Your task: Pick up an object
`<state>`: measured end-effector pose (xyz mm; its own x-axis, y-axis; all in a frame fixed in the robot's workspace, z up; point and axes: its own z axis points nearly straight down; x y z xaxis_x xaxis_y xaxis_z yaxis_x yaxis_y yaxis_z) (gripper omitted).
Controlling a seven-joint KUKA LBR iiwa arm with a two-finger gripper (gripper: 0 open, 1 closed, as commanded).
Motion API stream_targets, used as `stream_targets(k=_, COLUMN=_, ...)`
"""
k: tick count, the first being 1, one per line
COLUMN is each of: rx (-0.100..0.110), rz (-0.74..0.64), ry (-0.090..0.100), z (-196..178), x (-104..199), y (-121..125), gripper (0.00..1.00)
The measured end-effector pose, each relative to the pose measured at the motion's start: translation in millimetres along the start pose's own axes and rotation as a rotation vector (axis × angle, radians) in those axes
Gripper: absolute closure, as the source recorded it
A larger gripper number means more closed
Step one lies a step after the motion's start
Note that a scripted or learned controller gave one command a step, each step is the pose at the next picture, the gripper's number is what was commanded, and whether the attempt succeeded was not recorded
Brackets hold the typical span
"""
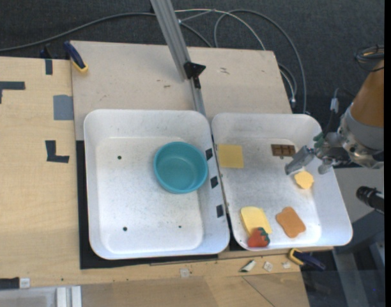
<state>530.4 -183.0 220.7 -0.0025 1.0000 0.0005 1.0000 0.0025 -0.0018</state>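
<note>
Grey metal fingers point(296, 164) reach out from the claw point(309, 162) over the right bin point(259, 121), spread apart with nothing between them. One finger points left toward the bin's middle and the other hangs nearer the right wall, so the claw looks set to come down around something small, not to be carrying anything away. Just beneath and beside it lies a small yellow chunk point(304, 180), the closest thing and, as I judge it, the likeliest target; whether the fingers touch it I cannot tell. A brown chocolate-like square point(283, 149) sits just up and left of the claw, near the far wall. Farther left, close to the wall shared with the other bin, lies a flat pale yellow slab point(230, 156). Along the near edge rest an orange biscuit-shaped piece point(290, 222), a yellow wedge point(254, 219) and a red strawberry point(259, 238) touching that wedge. These pieces lie well apart from each other, which leaves room for the fingers to drop on either side of one. A blue bowl point(179, 166) sits in the left bin point(99, 171), well away from the arm point(368, 117), whose orange band shows at the right. No pick-up is done yet.
</note>
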Motion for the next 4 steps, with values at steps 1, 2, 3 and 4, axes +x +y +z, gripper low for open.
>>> stream_targets(k=1, rx=0.000, rz=0.000, ry=0.000, z=0, x=0, y=0, gripper=0.00)
stream_targets(k=2, rx=0.006, rz=0.001, ry=0.001, z=62, x=3, y=6, gripper=0.00)
stream_targets(k=3, rx=0.006, rz=0.001, ry=0.000, z=118, x=-4, y=10, gripper=0.00)
stream_targets(k=4, rx=-0.001, rz=0.001, ry=-0.002, z=131, x=-4, y=11, gripper=0.00)
